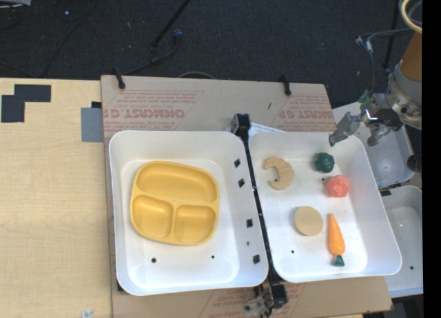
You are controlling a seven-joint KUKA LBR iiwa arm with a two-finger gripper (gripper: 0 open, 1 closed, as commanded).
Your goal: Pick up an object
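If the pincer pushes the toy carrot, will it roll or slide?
The toy carrot looks rounded and tapered, so it would probably roll in a curve. It seems rigid and probably light. Its smooth surface may slip from a narrow grip.

Two bins (124, 165); one yellow tray (175, 202); five small items (308, 220), seemingly.

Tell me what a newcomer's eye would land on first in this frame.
First the yellow tray, lying alone in the left bin. Next the small pieces in the right bin: an orange carrot, a pink ball, a green ball, a tan disc and a tan crescent. The gripper sits at that bin's far right corner.
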